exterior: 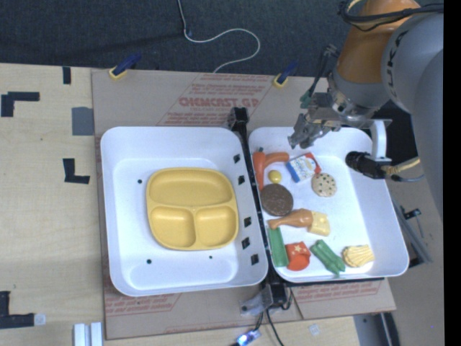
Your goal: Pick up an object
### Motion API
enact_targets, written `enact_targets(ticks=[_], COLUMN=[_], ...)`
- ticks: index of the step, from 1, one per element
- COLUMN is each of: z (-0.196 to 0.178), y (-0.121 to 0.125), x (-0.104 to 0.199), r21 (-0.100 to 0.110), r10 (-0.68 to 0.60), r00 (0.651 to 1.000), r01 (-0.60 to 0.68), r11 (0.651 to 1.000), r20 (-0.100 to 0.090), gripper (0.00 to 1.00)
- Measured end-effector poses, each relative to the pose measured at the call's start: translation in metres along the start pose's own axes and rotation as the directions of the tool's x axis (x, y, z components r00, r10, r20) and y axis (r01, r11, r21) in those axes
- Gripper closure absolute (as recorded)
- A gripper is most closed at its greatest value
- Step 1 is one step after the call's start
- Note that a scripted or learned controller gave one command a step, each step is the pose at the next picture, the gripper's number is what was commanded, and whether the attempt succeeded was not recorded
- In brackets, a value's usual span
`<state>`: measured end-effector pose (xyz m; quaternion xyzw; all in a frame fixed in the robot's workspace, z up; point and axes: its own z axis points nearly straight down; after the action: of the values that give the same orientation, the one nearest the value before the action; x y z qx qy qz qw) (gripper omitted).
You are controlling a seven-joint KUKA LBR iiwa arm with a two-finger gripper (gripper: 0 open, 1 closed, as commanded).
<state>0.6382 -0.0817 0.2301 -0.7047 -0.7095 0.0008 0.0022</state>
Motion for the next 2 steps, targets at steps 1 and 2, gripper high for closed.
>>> enact_targets(ticks=[1,2], z=[0.020,0.003], y=[0.015,0.013], x=[0.045,0.030], r21=[0.002,0.001], r10=[0.001,0.006], r00=[1.000,1.000], r01=[-0.001,-0.006], r11=[1.000,1.000], r20=[0.001,0.002], gripper=[1.00,1.00])
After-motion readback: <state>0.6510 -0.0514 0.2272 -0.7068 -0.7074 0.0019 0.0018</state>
